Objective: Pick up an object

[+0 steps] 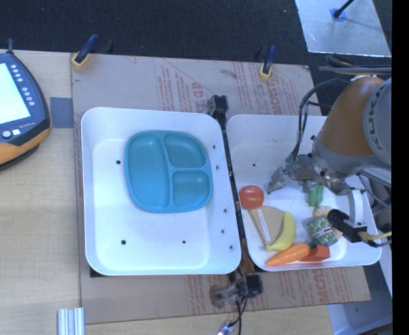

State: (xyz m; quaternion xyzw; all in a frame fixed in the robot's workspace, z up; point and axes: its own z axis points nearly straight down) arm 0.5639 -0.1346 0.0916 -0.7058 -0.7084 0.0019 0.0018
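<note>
Toy food lay clustered in the right bin [260, 135]: a tomato [252, 197], banana [284, 233], carrot [286, 255] and a green packet [323, 232]. All looked light, stiff and smooth, so likely slippery; the carrot's narrow middle seemed the safest grasp. The gripper [283, 179] hung near the tomato, jaw state impossible to tell. A blue divided plate [168, 170] sat in the left bin [103, 250].

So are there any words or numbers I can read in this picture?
None can be read.
Red printing on the cardboard sheet under the bins: too blurred.
Small package in the right bin: label too small.
Screen of the handheld controller: glared white, nothing legible.
</note>
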